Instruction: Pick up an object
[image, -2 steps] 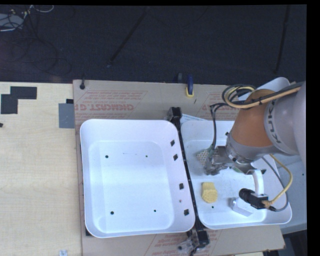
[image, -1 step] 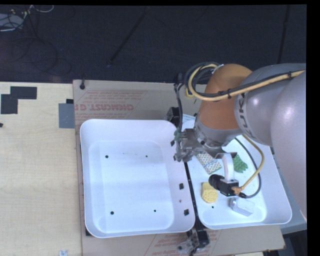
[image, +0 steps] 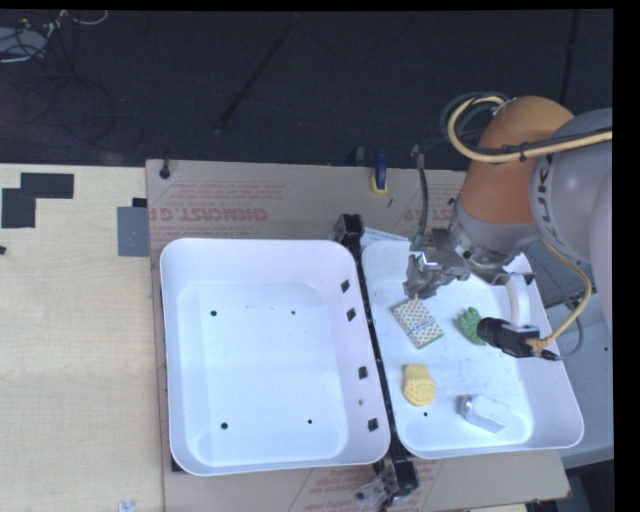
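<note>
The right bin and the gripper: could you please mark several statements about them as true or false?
1. The yellow object lies in the right bin. True.
2. The gripper is over the right bin, close to the patterned square piece. True.
3. In the camera view, the green object lies left of the patterned square piece. False: it lies to that piece's right.
4. The yellow object rests on top of the patterned square piece. False: the two lie apart on the bin floor.
</note>
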